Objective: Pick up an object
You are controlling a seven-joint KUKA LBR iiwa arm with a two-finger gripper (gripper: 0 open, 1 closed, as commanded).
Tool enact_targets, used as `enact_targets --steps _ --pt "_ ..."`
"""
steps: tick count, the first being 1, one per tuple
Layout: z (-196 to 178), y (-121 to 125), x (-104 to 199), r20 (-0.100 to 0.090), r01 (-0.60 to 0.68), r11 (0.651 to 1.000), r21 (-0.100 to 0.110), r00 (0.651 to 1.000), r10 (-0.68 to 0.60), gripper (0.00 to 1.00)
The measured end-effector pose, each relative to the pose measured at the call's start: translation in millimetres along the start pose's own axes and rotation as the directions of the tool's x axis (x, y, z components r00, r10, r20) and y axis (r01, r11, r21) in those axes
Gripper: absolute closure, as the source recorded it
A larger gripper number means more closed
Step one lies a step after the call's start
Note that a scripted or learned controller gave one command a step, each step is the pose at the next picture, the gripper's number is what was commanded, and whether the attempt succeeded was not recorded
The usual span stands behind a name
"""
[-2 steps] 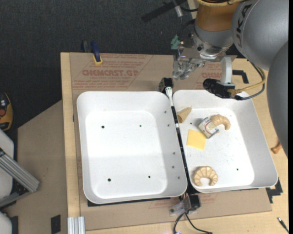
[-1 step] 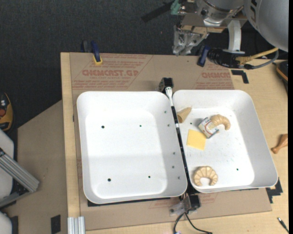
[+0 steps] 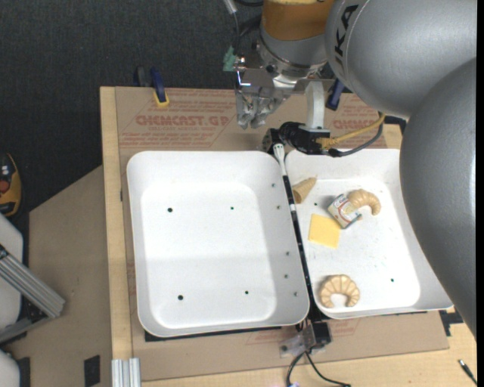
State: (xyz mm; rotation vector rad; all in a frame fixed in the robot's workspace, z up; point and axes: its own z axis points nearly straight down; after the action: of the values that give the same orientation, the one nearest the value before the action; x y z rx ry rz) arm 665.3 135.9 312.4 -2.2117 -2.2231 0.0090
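This looks like a robotics lab: a grey industrial arm (image 3: 423,98) over two white bins (image 3: 204,249) on a clamped (image 3: 159,89) board (image 3: 181,119), with aluminium framing (image 3: 32,286) and loose cables (image 3: 321,372).

The arm (image 3: 431,98) is made of big, round, smooth grey shells. An orange band (image 3: 291,19) is wrapped around it. Just right of the orange band, black letters (image 3: 345,23) are printed on the grey (only part can be read). Below the orange band, a gripper (image 3: 253,113) of shiny silver metal is fixed.
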Motion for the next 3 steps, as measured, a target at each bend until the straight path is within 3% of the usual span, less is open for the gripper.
enact_targets --steps 1,2,3 --pt "-235 -2 10 -0.004 -0.002 1.000 -0.030 1.000 0.002 1.00" --pt "-62 -37 69 0.003 0.001 1.000 0.011 1.000 -0.001 1.00" --pt "-214 -45 77 -0.006 -0.002 1.000 -0.026 1.000 0.002 1.00"
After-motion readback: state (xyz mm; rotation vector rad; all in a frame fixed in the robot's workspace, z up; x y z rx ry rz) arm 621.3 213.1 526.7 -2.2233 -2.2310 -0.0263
